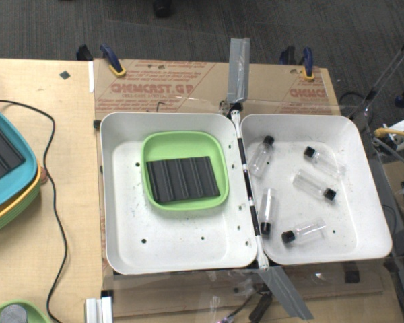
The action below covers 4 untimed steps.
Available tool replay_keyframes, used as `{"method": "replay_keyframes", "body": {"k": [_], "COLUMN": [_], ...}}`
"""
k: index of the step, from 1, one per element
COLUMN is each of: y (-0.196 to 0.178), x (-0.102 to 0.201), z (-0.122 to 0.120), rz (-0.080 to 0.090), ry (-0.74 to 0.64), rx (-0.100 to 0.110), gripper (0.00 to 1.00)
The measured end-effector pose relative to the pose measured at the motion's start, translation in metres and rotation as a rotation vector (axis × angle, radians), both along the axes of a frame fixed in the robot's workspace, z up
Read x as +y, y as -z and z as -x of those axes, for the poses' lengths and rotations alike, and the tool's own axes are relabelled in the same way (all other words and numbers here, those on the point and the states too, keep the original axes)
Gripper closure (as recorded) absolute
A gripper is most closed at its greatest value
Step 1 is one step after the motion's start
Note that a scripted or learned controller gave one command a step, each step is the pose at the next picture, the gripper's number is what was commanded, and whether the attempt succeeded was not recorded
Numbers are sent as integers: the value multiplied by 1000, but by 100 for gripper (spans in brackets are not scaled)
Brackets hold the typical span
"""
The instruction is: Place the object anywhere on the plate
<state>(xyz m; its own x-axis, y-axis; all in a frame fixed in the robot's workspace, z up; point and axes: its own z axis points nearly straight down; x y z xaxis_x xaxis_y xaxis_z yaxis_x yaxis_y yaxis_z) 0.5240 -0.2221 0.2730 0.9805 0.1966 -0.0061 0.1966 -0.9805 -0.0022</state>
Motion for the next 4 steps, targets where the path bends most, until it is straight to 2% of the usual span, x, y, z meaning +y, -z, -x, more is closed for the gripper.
{"method": "replay_keyframes", "body": {"k": [1, 2, 3, 4], "y": [-12, 5, -6, 19], "x": [-1, 0, -1, 1], "z": [20, 28, 47, 47], "rz": [-1, 0, -1, 0], "ry": [1, 1, 1, 1], "rx": [-1, -1, -1, 0], "gripper": [0, 0, 0, 0]}}
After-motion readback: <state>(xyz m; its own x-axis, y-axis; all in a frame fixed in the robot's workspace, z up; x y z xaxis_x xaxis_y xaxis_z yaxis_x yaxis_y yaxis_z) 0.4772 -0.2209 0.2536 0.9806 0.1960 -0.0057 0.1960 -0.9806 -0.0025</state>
